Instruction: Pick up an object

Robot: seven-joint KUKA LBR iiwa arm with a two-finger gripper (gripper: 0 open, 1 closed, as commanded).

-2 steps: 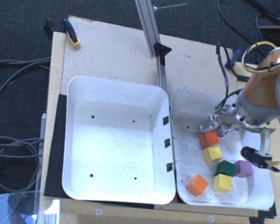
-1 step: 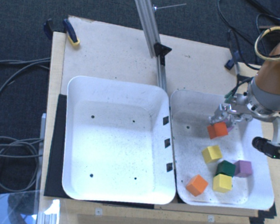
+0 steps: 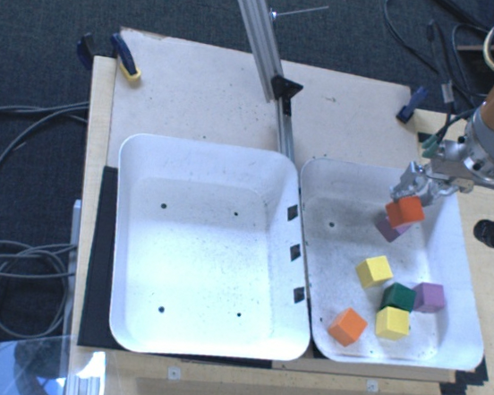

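Right bin [image 3: 455, 265] with six blocks, one orange block [image 3: 406, 209] pinched in the tool [image 3: 413, 192] above a purple one.

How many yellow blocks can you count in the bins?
2, both in the right bin: one yellow block near the bin's middle, another nearer the front edge, beside the green block. Nothing seems to hide more, though the end effector covers a small patch.
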